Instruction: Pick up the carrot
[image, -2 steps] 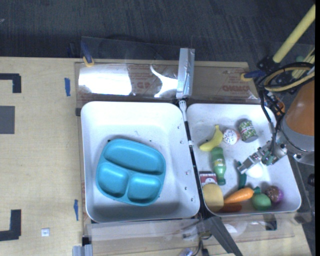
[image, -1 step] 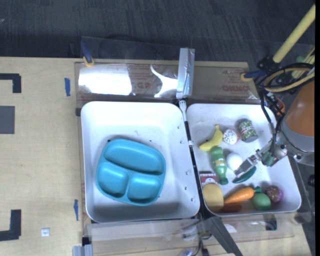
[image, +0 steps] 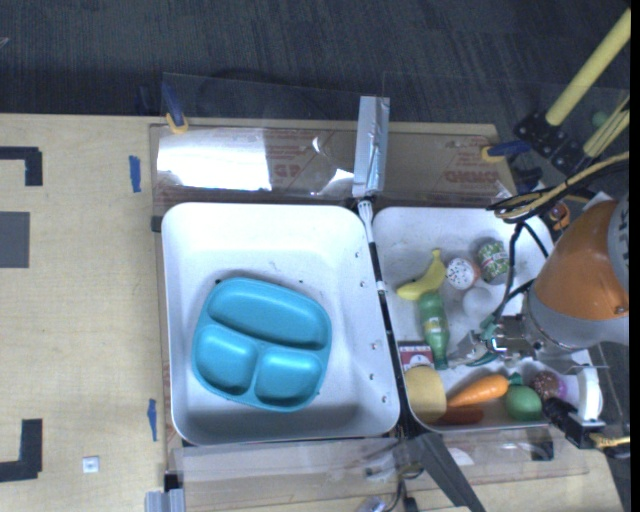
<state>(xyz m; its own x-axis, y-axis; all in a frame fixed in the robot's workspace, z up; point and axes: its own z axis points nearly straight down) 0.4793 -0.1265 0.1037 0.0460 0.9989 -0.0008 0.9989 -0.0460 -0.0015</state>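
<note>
Carrot (image: 478, 389): one, orange, lying flat near the front wall of the right bin (image: 400, 232), between a yellow block (image: 424, 390) and a green round fruit (image: 523, 402). Two white bins sit on the table (image: 75, 310); the left bin (image: 200, 232) holds one blue divided tray (image: 262, 342). One banana (image: 424, 281), one green bottle (image: 434, 329) and two small balls (image: 475, 266) share the right bin. Whether the pincer (image: 492, 341), above the carrot, is spread or pressed together cannot be told.

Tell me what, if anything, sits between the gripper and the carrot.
Nothing visible does. The gripper hovers just above the carrot in the right bin, with bare bin floor between them. A green ball and a yellow block flank the carrot.
</note>
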